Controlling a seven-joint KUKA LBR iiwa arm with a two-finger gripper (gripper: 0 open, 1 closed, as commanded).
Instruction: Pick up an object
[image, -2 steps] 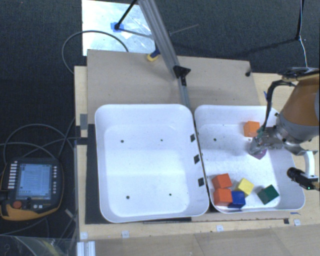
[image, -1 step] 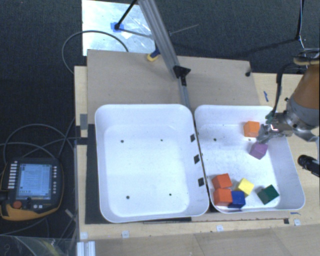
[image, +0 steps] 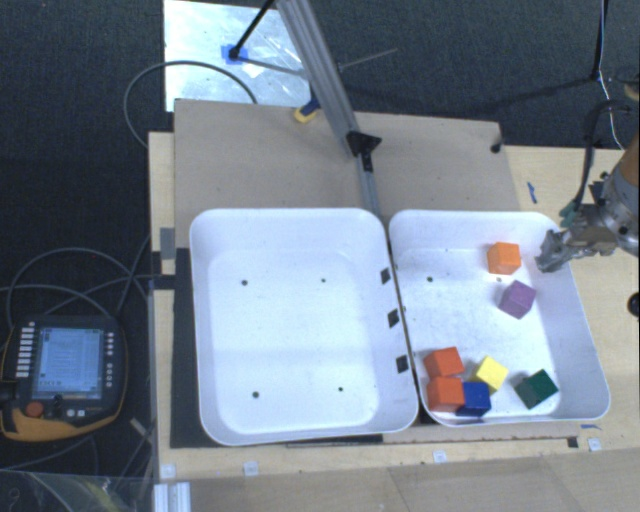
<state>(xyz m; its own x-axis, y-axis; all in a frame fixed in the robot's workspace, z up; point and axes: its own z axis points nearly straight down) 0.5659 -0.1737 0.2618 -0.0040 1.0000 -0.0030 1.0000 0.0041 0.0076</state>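
The right bin (image: 560, 300) holds several small blocks. An orange cube (image: 504, 258) lies near its far right side, with a purple cube (image: 517, 299) just in front of it. Along the bin's front edge sit two orange cubes (image: 445, 377), a yellow cube (image: 491, 373), a blue cube (image: 476, 397) and a dark green cube (image: 537, 388). My gripper (image: 553, 251) hangs at the bin's right rim, a little right of the far orange cube and apart from it. Nothing shows between its fingertips.
The left bin (image: 290, 320) stands beside the right one. A slanted metal pole (image: 325, 70) crosses the bench's back. A teach pendant (image: 62, 375) lies off the bench on the left. Cables hang at the upper right.
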